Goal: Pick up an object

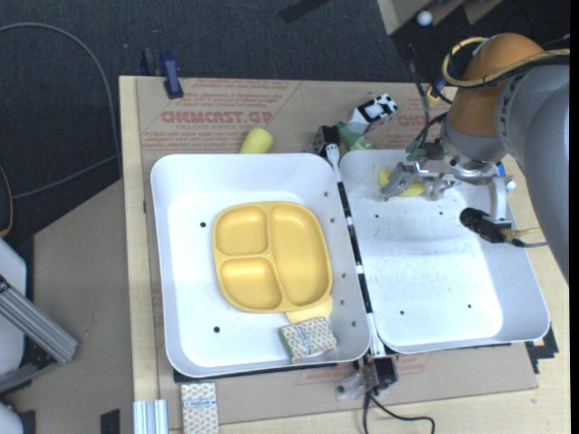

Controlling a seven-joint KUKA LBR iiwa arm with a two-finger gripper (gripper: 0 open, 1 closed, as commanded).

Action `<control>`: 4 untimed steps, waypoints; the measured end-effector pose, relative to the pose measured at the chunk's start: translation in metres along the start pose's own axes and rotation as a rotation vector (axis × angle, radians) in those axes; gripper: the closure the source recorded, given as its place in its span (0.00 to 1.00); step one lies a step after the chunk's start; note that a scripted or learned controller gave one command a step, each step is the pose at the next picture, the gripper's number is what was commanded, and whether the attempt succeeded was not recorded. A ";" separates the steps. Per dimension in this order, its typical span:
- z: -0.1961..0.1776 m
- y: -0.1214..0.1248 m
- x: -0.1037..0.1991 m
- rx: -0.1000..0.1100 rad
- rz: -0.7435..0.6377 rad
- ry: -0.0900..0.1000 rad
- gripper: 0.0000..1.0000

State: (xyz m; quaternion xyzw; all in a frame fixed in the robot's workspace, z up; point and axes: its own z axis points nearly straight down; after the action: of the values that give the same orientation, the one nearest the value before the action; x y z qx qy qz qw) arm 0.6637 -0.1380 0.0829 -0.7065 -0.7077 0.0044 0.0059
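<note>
A small yellow object [399,182] lies in the right bin [452,287], close to its far left corner. It is pale yellow, longish, and mostly covered by the metal parts of the gripper [418,178], so its full shape is hard to make out. The gripper sits low right over it, at the end of the grey arm [534,107] with its orange band, which comes in from the right. Whether the gripper is apart or clamped on the yellow object cannot be told from here (the metal parts blur together).

A black cylindrical piece [482,224] juts out near the arm over the right bin.

In the left bin [181,242] rests a yellow divided plate [271,255] with three compartments. Just beside its near edge lies a small patterned packet [308,338], sitting on a flat yellow piece.

Behind the bins, on the cardboard sheet [217,111], lie a yellow rounded thing [256,140] and a blue clip [169,73]. A black-and-white toy [374,110] stands between the far corners of the two bins. Another patterned packet [199,406] lies in front of the left bin, cut off by the lower edge.
</note>
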 end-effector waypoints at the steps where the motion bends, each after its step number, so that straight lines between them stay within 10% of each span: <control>1: -0.001 0.001 -0.062 -0.007 0.002 -0.004 0.00; 2: -0.140 0.002 0.033 -0.018 0.000 -0.002 0.00; 3: -0.084 -0.052 0.006 -0.011 0.003 -0.003 0.00; 4: -0.001 -0.038 -0.015 -0.012 0.003 -0.002 0.00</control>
State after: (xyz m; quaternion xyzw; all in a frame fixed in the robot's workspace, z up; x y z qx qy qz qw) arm 0.6262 -0.1533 0.0840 -0.7074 -0.7068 0.0008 0.0012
